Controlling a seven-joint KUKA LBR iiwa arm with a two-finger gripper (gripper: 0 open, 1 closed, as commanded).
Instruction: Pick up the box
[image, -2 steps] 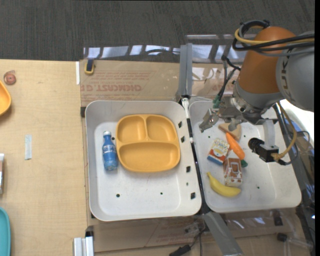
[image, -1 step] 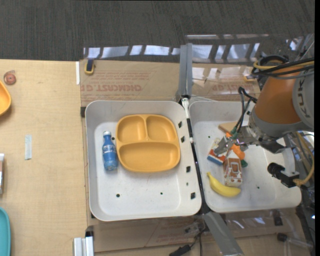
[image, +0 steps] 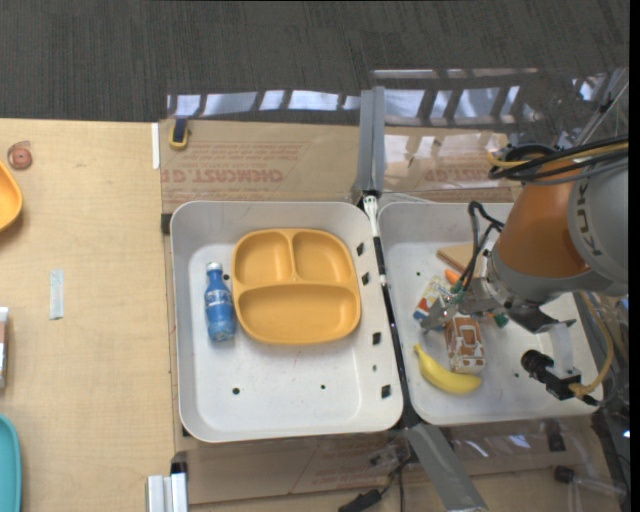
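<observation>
The box (image: 466, 345) is a small brown and white carton in the right bin (image: 408, 262), near the bin's middle. It stands just above a yellow banana (image: 447, 372). My gripper (image: 468, 312) hangs directly over the box's upper end, under the grey arm with its orange band. The wrist hides where gripper and box meet, so I cannot make out whether the box is gripped. The box looks as if it rests on or close to the bin floor.
A small colourful packet (image: 434, 302) lies just left of the gripper, and a flat tan piece (image: 455, 258) sits behind it. In the left bin (image: 280, 395) there is a yellow divided plate (image: 297, 285) with a blue bottle (image: 219, 303) beside it.
</observation>
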